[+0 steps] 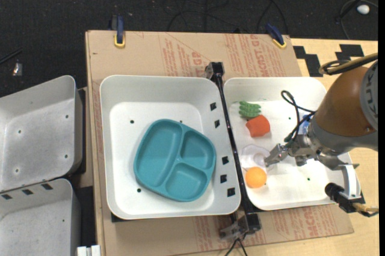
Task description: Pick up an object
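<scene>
Two white bins side by side on the bench. Left bin: one teal divided plate, lying flat. Right bin: a green leafy piece at the far end, a red-orange block just beside it, an orange ball near the front. My gripper hangs low over this bin, between block and ball; nothing held, and I cannot tell how its tips are set.

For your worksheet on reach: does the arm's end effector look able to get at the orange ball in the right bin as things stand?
Probably yes. The end effector hovers just above-right of the orange ball, with nothing lying between them in the right bin.
</scene>
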